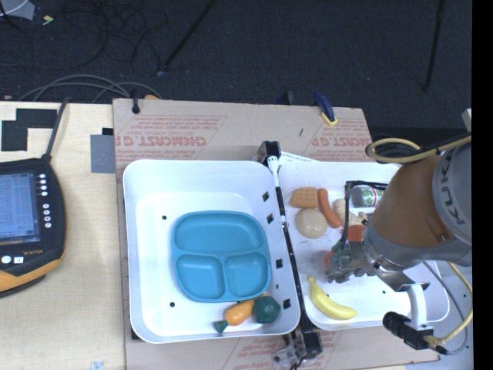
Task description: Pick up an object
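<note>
My gripper [343,267] is low in the right bin [439,303], just above the yellow banana [331,301]. A small red thing [328,260] shows at the gripper's left side, and whether it is held is unclear. Further back in the same bin lie a beige round piece [312,223], an orange bread-like piece [304,198], a reddish sausage shape [330,209] and a green-and-white can [367,196]. The arm's orange band [412,206] hides part of the bin.
The left bin [146,191] holds a blue divided plate [219,254], with an orange carrot [239,313] and a dark green round thing [266,309] at its front edge. A tablet pendant [23,218] lies on the bench at far left.
</note>
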`<move>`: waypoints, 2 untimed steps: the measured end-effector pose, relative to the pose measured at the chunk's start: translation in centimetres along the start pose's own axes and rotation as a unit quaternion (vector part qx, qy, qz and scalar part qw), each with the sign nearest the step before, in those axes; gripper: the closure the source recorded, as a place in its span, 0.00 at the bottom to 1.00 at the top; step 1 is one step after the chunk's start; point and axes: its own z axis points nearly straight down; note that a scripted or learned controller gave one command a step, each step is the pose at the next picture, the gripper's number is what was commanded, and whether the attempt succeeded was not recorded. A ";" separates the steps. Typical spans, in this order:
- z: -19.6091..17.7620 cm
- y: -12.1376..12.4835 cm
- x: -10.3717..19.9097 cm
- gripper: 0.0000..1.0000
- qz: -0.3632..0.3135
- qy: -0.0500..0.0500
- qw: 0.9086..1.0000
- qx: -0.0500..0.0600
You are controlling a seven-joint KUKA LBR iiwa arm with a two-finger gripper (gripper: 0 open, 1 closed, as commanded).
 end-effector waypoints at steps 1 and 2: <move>-0.9 0.0 -0.1 1.00 0.002 0.001 1.000 0.001; -1.8 -0.1 -0.1 1.00 0.005 0.001 1.000 0.003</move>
